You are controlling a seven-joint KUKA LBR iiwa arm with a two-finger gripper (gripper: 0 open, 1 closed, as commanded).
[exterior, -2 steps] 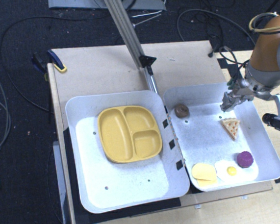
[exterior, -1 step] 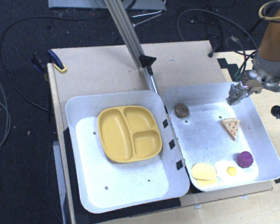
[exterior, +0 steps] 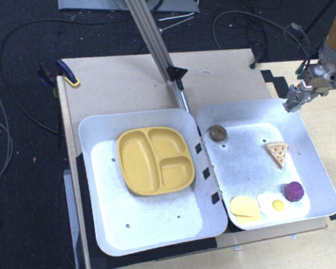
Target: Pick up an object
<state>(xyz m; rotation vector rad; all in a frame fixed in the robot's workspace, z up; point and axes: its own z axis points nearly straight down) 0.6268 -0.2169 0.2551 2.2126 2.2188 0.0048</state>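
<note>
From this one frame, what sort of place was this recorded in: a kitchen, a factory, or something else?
Most likely a robotics lab bench. Two white bins sit on a plain board, holding toy food such as a pizza slice and a yellow divided plate. Loose cables trail over the dark floor, and the gripper hangs by the right bin's corner.

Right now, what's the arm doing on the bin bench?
The gripper sits at the upper right corner of the right bin, above its rim, with nothing visibly between its fingers. No pick has happened yet. In that bin lie a brown round piece, a pizza slice toy, a purple ball, a fried egg toy and a yellow piece. The left bin holds a yellow divided plate.
</note>
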